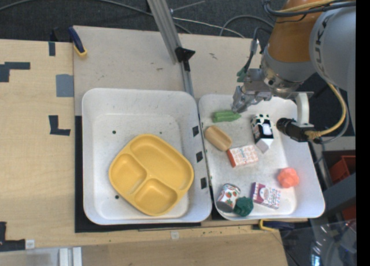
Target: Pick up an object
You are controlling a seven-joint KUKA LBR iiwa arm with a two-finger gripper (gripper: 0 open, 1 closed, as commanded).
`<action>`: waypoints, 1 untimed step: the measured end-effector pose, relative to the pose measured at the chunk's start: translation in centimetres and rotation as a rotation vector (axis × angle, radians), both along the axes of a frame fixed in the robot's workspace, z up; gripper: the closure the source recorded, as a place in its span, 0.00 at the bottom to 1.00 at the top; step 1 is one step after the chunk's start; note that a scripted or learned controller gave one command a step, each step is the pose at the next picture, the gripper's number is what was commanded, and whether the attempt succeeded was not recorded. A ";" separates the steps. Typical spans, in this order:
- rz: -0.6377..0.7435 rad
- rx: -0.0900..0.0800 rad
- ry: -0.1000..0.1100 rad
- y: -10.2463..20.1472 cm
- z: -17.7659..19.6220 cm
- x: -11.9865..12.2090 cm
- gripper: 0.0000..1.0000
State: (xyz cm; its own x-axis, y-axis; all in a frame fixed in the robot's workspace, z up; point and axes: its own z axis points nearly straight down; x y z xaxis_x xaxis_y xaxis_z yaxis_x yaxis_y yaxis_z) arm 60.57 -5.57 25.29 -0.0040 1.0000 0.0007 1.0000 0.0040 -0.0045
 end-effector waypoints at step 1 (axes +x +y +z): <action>0.001 0.001 0.000 4.7 0.2 -3.3 1.00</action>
